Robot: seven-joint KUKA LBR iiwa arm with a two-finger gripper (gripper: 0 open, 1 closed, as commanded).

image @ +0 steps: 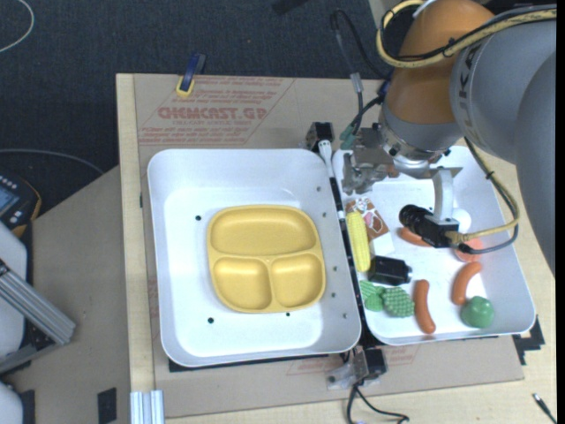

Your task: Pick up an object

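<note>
Camera view: grey two-finger gripper point(360, 177) is hovering over the right white bin's point(510, 276) far-left corner, finger state can't tell. Yellow plastic corn cob point(357, 240) is lying just below it, brown toy piece point(376, 223) beside, black block point(389, 269) and orange sausage point(425, 305) farther below.

The bench point(221, 104) is seen from a single fixed camera set above it, angled downward at a slant. Both white bins are taken in side by side, the left bin point(177, 263) near the middle of the frame and the right bin point(508, 276) toward the right edge. Dark floor is included along the top, and the arm point(494, 51) is seen entering from the right.
</note>
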